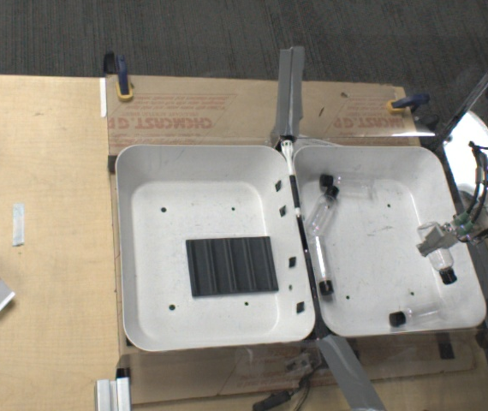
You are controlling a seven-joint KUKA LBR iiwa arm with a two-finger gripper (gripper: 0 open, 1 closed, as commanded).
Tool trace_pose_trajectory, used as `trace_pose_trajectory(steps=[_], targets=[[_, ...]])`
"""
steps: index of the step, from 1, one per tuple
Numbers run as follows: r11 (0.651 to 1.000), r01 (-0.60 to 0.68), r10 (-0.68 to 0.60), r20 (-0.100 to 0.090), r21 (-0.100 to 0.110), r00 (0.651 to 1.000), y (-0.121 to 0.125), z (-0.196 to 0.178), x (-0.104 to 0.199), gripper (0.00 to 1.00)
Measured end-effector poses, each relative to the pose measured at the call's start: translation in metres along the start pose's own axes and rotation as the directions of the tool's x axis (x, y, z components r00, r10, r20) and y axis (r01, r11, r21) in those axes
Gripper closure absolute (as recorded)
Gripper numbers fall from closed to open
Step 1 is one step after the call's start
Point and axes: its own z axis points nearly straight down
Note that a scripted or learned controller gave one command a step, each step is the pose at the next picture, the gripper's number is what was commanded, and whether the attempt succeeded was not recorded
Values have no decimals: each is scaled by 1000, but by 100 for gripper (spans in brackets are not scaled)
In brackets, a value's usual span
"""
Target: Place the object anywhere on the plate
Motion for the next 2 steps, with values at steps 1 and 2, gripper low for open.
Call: trace_pose_trajectory(steps=[1,2], targets=[[986,165,-165,0,0,986,24,-54,82,100],[926,378,-378,1,-1,926,45,-90,149,100]])
